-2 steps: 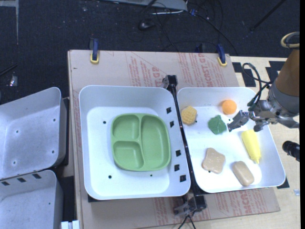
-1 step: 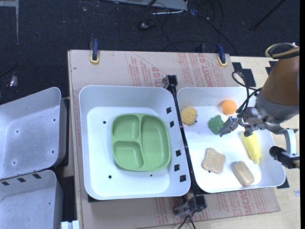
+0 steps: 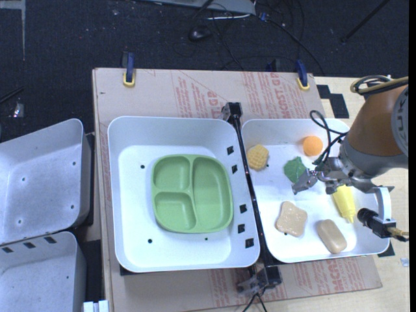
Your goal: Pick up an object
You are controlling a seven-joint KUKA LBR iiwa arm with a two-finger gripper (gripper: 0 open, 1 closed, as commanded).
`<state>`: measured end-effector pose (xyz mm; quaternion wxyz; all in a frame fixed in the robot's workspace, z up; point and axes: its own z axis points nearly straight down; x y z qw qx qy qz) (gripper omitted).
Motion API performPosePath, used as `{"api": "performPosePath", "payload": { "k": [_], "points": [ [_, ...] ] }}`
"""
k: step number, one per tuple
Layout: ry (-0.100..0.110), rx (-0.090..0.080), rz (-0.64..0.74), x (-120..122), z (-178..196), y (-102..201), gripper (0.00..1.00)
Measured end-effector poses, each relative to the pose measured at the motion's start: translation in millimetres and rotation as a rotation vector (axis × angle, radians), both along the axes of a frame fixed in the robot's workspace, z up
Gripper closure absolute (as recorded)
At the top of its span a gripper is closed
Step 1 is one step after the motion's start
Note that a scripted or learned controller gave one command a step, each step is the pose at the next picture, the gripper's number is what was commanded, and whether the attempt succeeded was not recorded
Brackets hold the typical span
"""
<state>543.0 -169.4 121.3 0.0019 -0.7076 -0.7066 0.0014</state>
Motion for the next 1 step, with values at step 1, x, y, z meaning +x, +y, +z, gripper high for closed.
{"api": "performPosePath", "payload": {
  "k": [1],
  "points": [
    [-0.001,0.0,0.0,-0.6,-31.1,0.6,0.0]
  ]
}}
